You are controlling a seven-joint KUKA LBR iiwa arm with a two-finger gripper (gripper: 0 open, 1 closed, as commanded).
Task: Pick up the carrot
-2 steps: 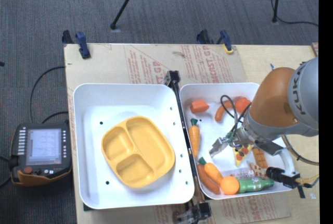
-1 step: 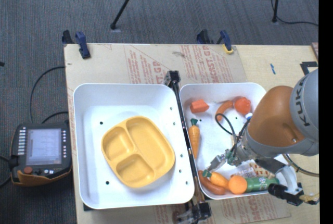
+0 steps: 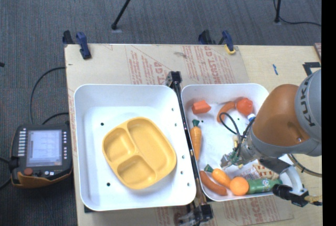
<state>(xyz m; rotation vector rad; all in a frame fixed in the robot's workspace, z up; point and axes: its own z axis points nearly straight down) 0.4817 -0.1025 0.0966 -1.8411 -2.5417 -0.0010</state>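
A long orange carrot (image 3: 196, 139) with a small green top lies along the left wall of the right bin (image 3: 223, 88), pointing toward the near edge. A shorter carrot-like piece (image 3: 221, 177) with a green end rests close to the bin's near wall. My gripper (image 3: 232, 158) hangs low over the middle of the right bin, under the grey and orange wrist (image 3: 281, 120). It is to the right of the long carrot and just above the shorter piece. Nothing shows between its tips, which the wrist largely hides.
The right bin also holds an orange-red block (image 3: 201, 107), a curved orange piece (image 3: 228, 108), a red-orange ball (image 3: 244, 105), a sausage (image 3: 212, 184), an orange ball (image 3: 239, 186) and a green item (image 3: 264, 185). A yellow divided plate (image 3: 139, 152) lies in the left bin (image 3: 89, 104).
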